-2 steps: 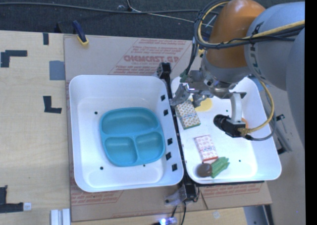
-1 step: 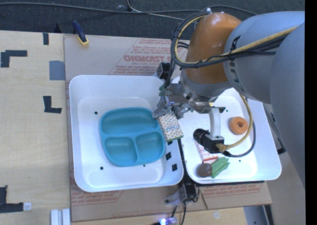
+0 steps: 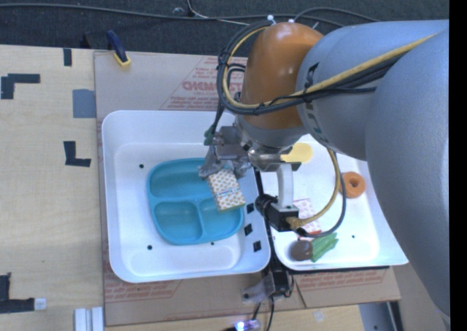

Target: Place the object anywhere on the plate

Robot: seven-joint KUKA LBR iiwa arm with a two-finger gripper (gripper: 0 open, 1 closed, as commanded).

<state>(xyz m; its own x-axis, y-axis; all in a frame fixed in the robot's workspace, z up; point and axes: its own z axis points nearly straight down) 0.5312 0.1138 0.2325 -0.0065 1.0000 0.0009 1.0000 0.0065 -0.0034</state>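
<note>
Small patterned packet point(image 3: 227, 191) over the right edge of the blue divided plate point(image 3: 191, 209) in the left bin point(image 3: 120, 198), seemingly pinched between the fingers of the gripper point(image 3: 221, 168). Right bin point(image 3: 365, 238): orange ring point(image 3: 354, 184) by its right edge, brown and green items near its front edge.

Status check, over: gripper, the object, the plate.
Gripper shut on patterned packet. Packet hangs above blue plate, right edge. Nothing in the way.

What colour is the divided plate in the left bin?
Light blue plate, clearest in the camera view.
</note>
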